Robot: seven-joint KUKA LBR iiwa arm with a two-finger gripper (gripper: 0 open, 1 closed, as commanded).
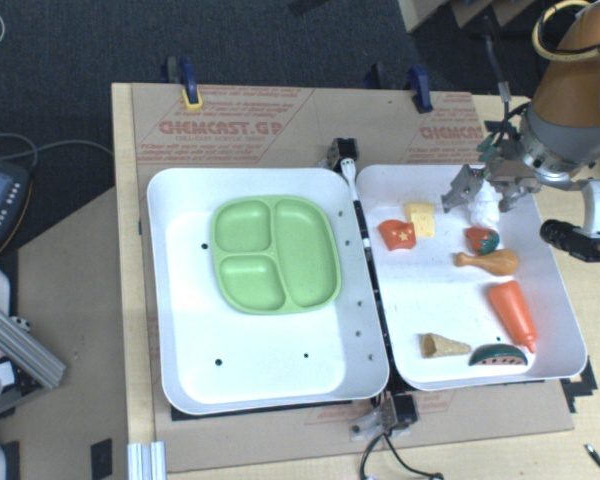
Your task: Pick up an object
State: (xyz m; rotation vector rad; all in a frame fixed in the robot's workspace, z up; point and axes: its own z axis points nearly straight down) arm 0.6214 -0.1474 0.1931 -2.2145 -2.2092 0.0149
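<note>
The right white bin holds several toy foods. A yellow cheese block and a red fruit lie near its back left. A red and green piece sits just above a brown drumstick. Toward the front are an orange carrot, a tan wedge and a watermelon slice. My gripper hangs open over the bin's back part, right of the cheese block and just behind the red and green piece. Nothing is between its fingers.
The left white bin holds a green divided plate. A black ridge runs between the two bins. The arm comes in from the upper right over the right bin's back corner.
</note>
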